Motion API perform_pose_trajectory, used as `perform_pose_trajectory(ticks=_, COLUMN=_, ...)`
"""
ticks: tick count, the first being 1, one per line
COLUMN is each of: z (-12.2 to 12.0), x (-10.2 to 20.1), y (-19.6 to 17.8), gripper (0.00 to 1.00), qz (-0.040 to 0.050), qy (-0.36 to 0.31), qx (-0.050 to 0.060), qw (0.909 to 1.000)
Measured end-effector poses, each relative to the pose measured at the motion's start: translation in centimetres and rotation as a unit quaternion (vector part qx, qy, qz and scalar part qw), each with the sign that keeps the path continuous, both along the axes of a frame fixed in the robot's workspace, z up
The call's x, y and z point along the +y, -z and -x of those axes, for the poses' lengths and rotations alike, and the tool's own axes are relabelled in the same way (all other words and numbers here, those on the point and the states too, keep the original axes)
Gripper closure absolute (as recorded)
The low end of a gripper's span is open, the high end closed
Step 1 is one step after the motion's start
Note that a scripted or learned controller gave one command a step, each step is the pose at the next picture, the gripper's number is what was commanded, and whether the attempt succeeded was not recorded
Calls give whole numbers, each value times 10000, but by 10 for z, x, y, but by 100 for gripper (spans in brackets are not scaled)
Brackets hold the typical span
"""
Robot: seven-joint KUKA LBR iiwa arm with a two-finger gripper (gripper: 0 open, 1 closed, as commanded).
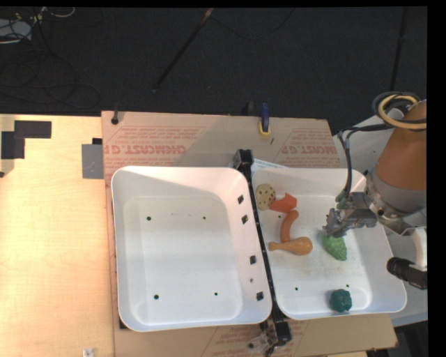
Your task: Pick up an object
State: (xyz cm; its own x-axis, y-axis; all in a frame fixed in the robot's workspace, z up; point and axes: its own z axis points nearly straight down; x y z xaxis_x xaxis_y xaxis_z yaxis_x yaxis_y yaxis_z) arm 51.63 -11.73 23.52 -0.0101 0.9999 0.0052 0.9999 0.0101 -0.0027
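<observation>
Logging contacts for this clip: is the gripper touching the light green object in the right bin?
Cannot tell. In the camera view the gripper sits directly over the light green object's upper end, hiding any contact or gap.

A blue clamp [265, 118] grips the cardboard sheet [174, 143]; cables, possibly, [28, 21] trail across the dark floor.

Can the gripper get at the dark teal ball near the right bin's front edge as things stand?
Probably yes. The teal ball lies alone on bare bin floor, apart from the green piece under the gripper, with nothing over or against it.
</observation>
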Motion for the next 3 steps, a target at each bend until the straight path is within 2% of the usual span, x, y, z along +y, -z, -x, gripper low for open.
perform_pose_trajectory(ticks=1, z=10, x=-95, y=56, gripper=100, qz=36, qy=86, qx=30, qw=10000)
perform_pose_trajectory(ticks=2, z=-27, x=-23, y=60, gripper=100, qz=9, qy=17, qx=-9, qw=10000)
perform_pose_trajectory(ticks=3, z=-25, x=-28, y=50, gripper=100, qz=24, qy=48, qx=2, qw=10000)
